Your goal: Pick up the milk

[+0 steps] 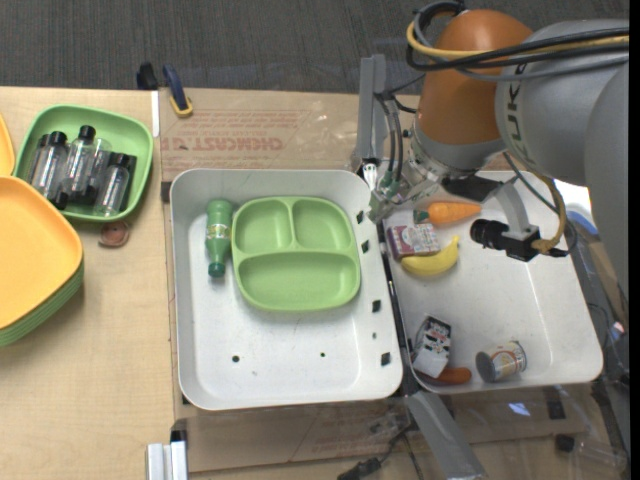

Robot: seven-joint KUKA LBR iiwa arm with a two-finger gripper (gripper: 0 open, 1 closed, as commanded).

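- Camera view: the grey arm's two-finger gripper (392, 190) hangs low at the right bin's (560, 313) far left corner; whether its jaws are open or closed, I cannot tell.
- The small black-and-white milk carton (434, 344) lies near the right bin's front edge, touching an orange-red sausage-shaped piece (452, 375), beside a silver tin can (501, 361).
- A yellow plastic banana (432, 259), purple-white packet (411, 238) and orange carrot (452, 211) lie just beside the gripper.
- The left bin (200, 353) holds a green divided plate (296, 251) and green bottle (218, 235).

Robotics lab: KUKA arm (540, 78), bench (90, 388), twin white bins (190, 298).
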